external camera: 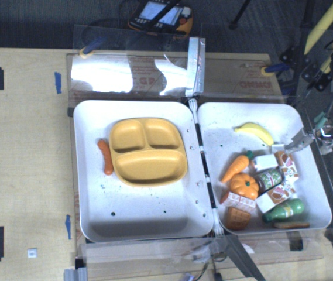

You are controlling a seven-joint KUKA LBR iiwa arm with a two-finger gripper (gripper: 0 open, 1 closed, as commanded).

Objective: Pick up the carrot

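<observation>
Glossy plastic carrot (234,168), matt yellow plastic tray (148,150), pale wooden bench (26,157)

Two shallow white bins sit side by side on the wooden desk (26,157). The left bin (90,209) holds a yellow divided plate (147,151) with a small orange sausage (106,157) lying just beside its left edge. The right bin (213,122) holds a banana (255,132) toward the back, and nearer the front a crowded cluster: the carrot (234,168), its tip pointing down-left, a small pumpkin (244,185) just beside it, a waffle (238,216), a green bottle (284,210) and several small packets. The gripper (298,140) reaches in from the right over the bin's far right side, well apart from the carrot.
</observation>
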